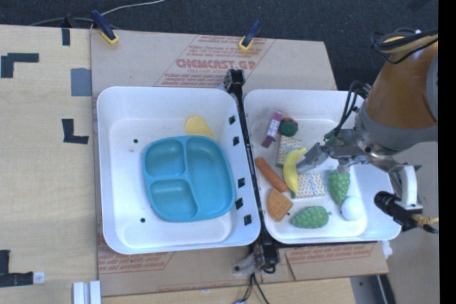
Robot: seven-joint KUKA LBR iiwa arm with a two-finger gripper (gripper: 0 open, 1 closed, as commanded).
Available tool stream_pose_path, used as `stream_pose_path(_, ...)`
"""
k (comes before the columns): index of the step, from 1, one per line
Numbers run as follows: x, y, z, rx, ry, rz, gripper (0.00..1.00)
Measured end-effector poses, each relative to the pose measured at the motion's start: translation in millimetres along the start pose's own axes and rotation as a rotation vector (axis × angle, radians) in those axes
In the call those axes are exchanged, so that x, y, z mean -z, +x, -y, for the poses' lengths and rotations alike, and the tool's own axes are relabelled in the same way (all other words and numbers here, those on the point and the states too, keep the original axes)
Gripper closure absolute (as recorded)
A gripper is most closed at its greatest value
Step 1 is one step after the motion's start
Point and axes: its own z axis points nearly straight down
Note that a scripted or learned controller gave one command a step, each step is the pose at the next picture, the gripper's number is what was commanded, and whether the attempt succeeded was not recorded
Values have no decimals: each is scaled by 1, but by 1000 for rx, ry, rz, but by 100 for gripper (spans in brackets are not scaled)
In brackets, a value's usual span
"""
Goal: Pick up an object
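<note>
My arm (402, 100) comes in from the right edge of the frame, its orange band in the upper right and the grey wrist below it at middle right. My gripper (308, 160) stretches leftward, tilted slightly down, toward the frame's centre right.

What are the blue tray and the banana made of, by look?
Blue tray: likely moulded plastic, smooth and matte-to-satin; uniform colour, rounded divided compartments. Banana: probably a plastic toy, slightly glossy; flat even yellow, no blemishes. It is too small in the picture to be sure.
</note>
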Motion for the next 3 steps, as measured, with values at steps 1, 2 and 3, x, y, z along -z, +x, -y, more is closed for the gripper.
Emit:
stream_pose_path(1, -113, 12, -29, 0, -5, 0, 0)
stream_pose_path(2, -102, 12, -30, 0, -7, 0, 100)
stream_pose_path(3, -28, 66, -38, 1, -1, 0, 100)
